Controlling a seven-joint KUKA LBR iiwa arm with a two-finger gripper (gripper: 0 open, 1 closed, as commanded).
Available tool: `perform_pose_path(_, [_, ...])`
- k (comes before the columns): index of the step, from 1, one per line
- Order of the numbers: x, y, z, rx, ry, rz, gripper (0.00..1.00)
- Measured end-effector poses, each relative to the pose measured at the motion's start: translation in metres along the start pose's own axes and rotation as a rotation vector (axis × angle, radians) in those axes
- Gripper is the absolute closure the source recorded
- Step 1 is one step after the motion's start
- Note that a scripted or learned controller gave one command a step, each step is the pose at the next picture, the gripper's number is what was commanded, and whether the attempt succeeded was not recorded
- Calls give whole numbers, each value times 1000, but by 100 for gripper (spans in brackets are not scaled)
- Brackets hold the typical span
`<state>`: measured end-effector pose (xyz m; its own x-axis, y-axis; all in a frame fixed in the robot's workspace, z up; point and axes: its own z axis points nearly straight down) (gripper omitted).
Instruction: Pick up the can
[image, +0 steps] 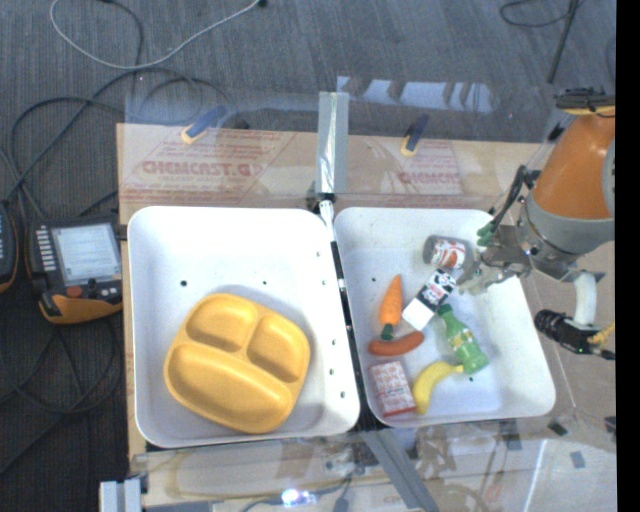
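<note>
1. Target location: the can (446, 251) lies tipped on its side in the right bin (520, 385), near that bin's far edge and toward its right wall. It is silver with a red patch on its label.
2. Neighbouring items: a small black-and-white bottle (429, 299) lies just beside the can on its near side. A carrot (390, 303), a sausage (396, 345), a green bottle (462, 343), a banana (434, 383) and a red packet (391, 388) sit nearer the bin's front edge.
3. Left bin (160, 240): holds a yellow divided tray (238, 360), well apart from the work area.
4. Arm pose: the arm (575, 190) reaches in over the right bin's far right corner, orange band uppermost, wrist angled down toward the can.
5. Gripper (487, 268): it sits just right of the can. Whether the fingers are spread or closed cannot be told from this view, and nothing can be seen held.
6. Step in hand (judgement): approach and align.
7. Recommended technique: span the can across its round body, not its ends. Keep clear of the bin wall and the black-and-white bottle. A can on its side may roll, so close squarely.
</note>
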<state>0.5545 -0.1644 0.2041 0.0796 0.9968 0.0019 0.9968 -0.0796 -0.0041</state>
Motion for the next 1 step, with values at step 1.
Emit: perform_pose_path(1, [0, 0, 0, 0, 0, 0, 0])
